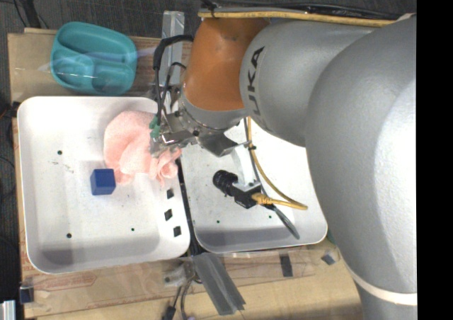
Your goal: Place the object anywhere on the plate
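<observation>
While the grey arm (318,99) fills the right bin (283,241), its tool (164,134) sits at the pink cloth (131,145) in the left bin (42,170); grip state unreadable. Blue cube (102,181) lies just beside the cloth. Step looks like grasping; no plate identifiable, so the next move needs one located.

The big grey arm (340,120) sweeps in from the right and fills most of that side. Its orange band (216,64) sits right above the wrist, and the wrist is angled down and to the left. Below the band hangs the tool (164,134), low and small under all that bulk, and black cables (166,64) loop along the wrist just above it.
</observation>
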You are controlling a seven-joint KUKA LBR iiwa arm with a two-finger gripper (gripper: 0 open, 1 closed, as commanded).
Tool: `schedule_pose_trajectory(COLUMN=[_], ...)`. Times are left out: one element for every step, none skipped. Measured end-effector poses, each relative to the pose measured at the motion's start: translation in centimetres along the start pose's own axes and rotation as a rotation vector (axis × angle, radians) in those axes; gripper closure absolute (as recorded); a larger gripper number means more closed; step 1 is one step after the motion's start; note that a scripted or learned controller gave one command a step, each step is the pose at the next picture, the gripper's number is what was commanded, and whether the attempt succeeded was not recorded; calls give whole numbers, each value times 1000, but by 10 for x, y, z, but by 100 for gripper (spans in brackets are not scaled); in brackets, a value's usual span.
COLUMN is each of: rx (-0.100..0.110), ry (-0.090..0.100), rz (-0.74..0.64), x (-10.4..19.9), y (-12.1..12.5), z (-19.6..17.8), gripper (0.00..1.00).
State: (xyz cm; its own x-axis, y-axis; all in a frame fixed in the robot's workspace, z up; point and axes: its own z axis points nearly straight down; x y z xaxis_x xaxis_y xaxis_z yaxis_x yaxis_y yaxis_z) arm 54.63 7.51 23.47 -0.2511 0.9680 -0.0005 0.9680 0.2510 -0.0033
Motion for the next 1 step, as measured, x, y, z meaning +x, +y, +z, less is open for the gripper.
schedule_pose_trajectory(rx=[3], ry=[1], rz=[91], x=[25], y=[40], z=[57], gripper=[100])
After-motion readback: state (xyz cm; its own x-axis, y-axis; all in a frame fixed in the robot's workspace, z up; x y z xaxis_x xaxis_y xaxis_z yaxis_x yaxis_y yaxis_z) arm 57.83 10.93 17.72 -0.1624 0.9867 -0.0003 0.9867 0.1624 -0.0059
